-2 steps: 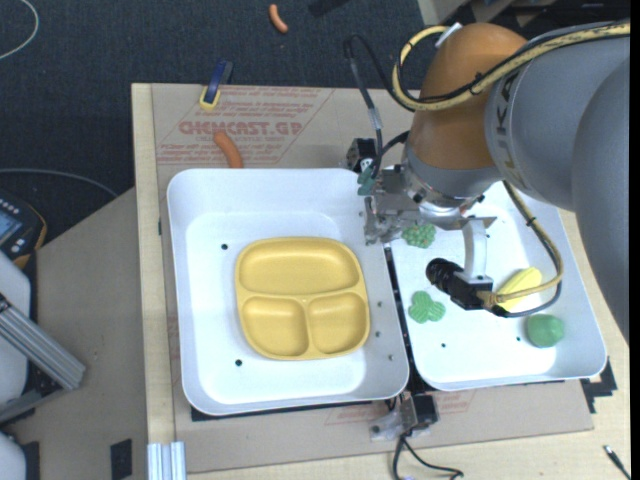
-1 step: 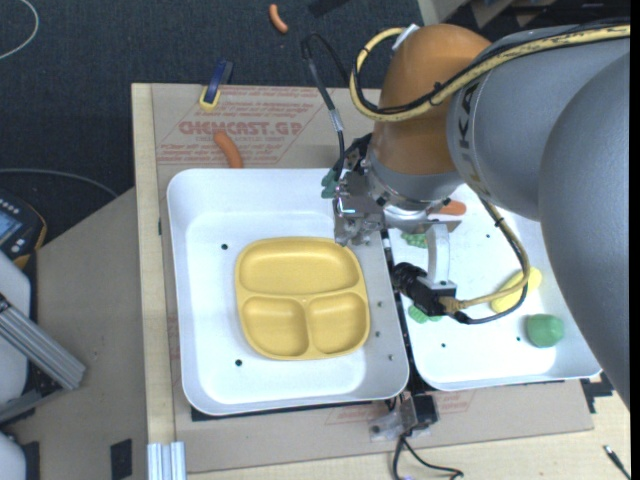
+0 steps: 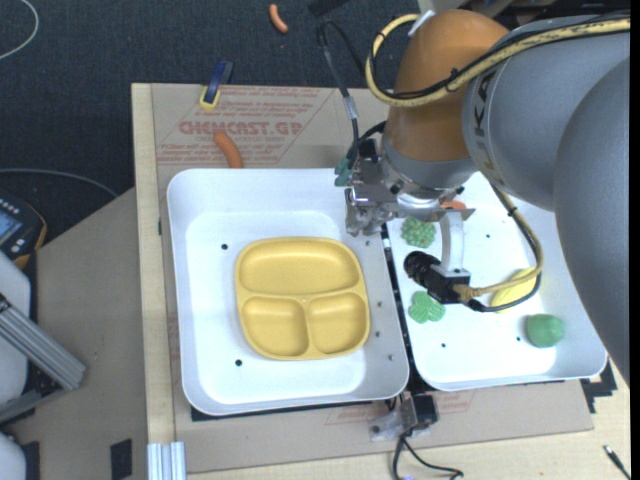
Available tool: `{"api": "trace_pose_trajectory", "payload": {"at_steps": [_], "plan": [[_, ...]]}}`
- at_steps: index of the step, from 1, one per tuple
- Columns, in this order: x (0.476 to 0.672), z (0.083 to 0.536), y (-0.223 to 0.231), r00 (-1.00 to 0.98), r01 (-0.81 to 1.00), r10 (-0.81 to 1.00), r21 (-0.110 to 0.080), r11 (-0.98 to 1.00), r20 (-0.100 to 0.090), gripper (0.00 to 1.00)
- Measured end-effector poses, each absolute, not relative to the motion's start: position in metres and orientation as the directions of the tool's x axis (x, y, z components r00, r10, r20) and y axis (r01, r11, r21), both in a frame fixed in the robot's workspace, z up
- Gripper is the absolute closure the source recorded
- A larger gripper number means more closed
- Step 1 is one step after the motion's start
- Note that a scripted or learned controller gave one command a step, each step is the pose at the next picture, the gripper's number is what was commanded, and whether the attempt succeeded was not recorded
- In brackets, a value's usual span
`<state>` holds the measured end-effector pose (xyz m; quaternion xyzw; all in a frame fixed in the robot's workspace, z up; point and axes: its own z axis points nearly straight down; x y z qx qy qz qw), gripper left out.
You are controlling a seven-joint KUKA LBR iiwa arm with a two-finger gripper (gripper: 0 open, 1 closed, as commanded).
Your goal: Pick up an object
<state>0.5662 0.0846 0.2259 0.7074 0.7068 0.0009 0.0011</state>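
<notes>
My gripper (image 3: 367, 218) hangs under the orange wrist band, low over the ridge between the two white bins, at the left bin's far right corner. Nothing shows between its fingers. In the right bin (image 3: 500, 363) a knobbly green piece (image 3: 418, 233) lies just right of the gripper. A second knobbly green piece (image 3: 427, 309) lies nearer the front. A smooth green ball (image 3: 545, 330) sits at the front right. A small orange bit (image 3: 456, 206) peeks out beside the wrist. The arm hides the back of the right bin.
A yellow three-compartment plate (image 3: 301, 297) fills the middle of the left bin (image 3: 200, 268). On the cardboard behind the bins lie an orange carrot-like piece (image 3: 230, 150) and a blue and yellow tool (image 3: 214, 86). Another small orange piece (image 3: 278, 18) lies on the dark floor.
</notes>
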Motion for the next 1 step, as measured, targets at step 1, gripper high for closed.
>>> {"api": "trace_pose_trajectory", "payload": {"at_steps": [1], "plan": [[0.5632,0.2154,0.0932,-0.001,1.000,1.000,-0.004,0.001,0.000,1.00]]}}
